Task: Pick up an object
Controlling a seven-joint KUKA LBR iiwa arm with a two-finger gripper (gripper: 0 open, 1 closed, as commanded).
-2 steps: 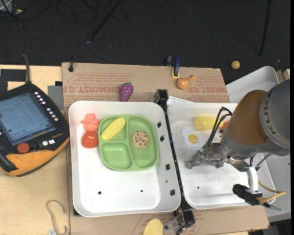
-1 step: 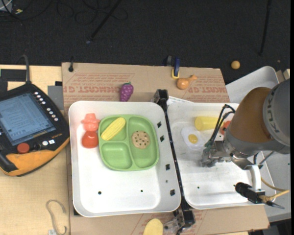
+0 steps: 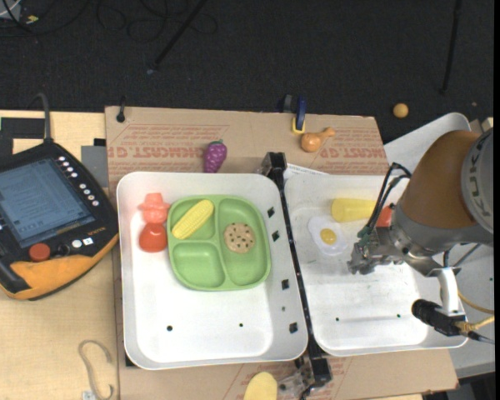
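fried egg [image 3: 326,235] lies just left of my gripper [image 3: 362,261]; i can't tell my fingers' state, so i'd descend squarely over it.

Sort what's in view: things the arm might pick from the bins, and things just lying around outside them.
Pickable, in bins: fried egg, yellow block, corn, cookie, green plate, red figure; tool nearby.

Lying about: purple grapes, orange duck, teach pendant, lemon.

A black and orange control pad [image 3: 35,219] sits on the table [image 3: 33,340] — left of the bins. A grey hook [image 3: 98,367] lies near it — a blue clamp [image 3: 299,113] grips the cardboard [image 3: 192,140].
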